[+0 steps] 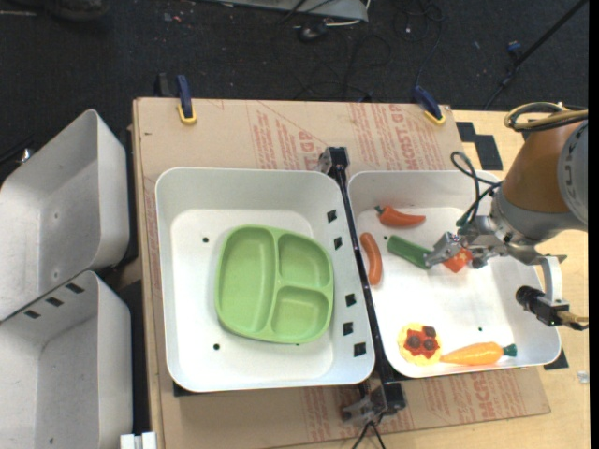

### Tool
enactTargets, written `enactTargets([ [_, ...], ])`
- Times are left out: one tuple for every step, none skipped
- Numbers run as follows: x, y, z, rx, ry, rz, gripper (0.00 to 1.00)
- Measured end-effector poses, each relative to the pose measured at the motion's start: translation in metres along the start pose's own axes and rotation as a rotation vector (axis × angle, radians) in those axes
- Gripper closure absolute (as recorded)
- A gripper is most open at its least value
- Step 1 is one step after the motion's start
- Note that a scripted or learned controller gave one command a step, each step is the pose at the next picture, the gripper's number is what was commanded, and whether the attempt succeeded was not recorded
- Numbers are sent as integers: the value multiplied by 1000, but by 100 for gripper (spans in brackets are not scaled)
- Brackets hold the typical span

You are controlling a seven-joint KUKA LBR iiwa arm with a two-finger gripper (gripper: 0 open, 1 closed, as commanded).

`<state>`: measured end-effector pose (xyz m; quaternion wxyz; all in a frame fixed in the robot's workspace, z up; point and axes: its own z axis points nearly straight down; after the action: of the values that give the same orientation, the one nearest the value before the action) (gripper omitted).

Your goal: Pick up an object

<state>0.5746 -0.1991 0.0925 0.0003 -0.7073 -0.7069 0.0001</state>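
A: Bench point(243, 129) layout, biggest first?

B: Two white bins side by side. Left bin point(178, 279) carries a green divided plate point(274, 284). Right bin point(510, 330) carries the small items. Arm point(543, 181) enters from the right, above the right bin.

A: Small items?

B: Carrot point(475, 352) near the front edge, beside a yellow piece with red and dark bits point(420, 342). Sausage point(372, 256) by the left wall. Green piece point(406, 250) mid-bin. Orange-red pepper point(402, 217) toward the back.

A: Gripper point(456, 253)?

B: Low in the right bin, pinching a small red-orange object point(456, 261), just right of the green piece.
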Motion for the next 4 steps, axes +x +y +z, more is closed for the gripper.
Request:
enactTargets([
  [0, 1, -11, -4, -1, -1, 100],
  [-10, 6, -68, -7, -3, -1, 100],
  [-5, 11, -130, -8, -3, -4, 100],
  [-5, 12, -166, -6, -2, -3, 100],
])
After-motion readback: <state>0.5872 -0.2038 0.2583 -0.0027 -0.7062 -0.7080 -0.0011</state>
